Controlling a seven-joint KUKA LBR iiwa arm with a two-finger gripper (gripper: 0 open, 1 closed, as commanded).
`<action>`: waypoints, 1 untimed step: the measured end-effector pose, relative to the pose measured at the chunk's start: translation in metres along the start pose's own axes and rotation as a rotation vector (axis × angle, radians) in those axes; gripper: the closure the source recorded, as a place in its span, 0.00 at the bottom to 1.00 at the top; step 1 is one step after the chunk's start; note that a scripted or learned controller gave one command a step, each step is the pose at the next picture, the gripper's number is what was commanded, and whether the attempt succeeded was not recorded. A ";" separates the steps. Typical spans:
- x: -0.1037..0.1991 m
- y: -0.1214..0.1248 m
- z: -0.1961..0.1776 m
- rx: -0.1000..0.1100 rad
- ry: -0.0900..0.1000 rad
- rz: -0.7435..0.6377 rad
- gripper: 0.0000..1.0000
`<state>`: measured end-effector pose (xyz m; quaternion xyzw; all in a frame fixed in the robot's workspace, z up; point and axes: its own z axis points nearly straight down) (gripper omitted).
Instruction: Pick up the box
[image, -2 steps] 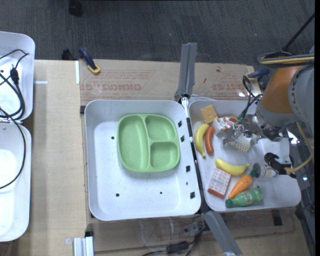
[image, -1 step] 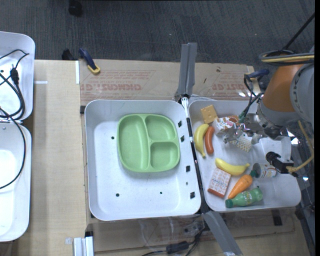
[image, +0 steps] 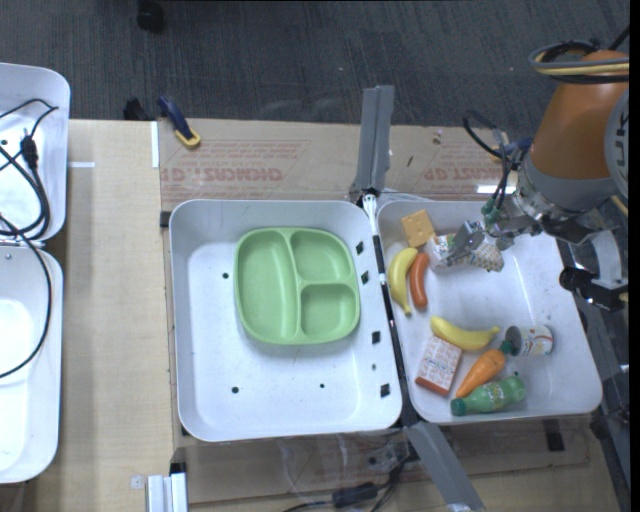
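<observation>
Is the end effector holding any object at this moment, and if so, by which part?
It cannot be told. The end effector is low in the right bin, near the back, but it is too small and blurred to see anything gripped. The box lies apart, near the front.

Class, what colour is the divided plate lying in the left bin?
Light green. The divided plate shows clearly in the camera view, against the left bin's white floor.

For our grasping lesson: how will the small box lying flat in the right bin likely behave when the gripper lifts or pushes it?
The box looks like thin printed card, so probably light and crushable. Lying flat, it should slide rather than roll or tip. The carrot sits against it, so a push may shift that too.
</observation>
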<state>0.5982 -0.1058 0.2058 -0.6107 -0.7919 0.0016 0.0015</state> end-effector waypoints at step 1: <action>-0.039 0.012 -0.023 0.000 -0.001 0.147 1.00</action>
